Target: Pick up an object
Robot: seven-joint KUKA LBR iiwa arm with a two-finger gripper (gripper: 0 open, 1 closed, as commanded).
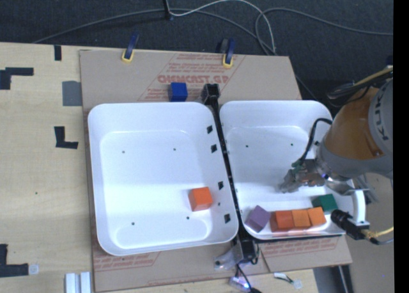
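My gripper (289, 183) reaches into the right bin (268, 125) from the right, low over the bin floor, with nothing visible between its fingers. Just in front of it, along the bin's near wall, lie a purple block (257, 218), a row of orange blocks (298, 219) and a green block (326, 203). The green block sits right beside the wrist. An orange cube (200, 198) rests in the left bin (134, 138), near its front right corner.
A blue cube (178, 91) lies on the cardboard behind the left bin. Black clips (211, 93) run along the divider between the bins. Two clamps (130, 48) hold the cardboard's far edge. Cables trail across the dark floor behind.
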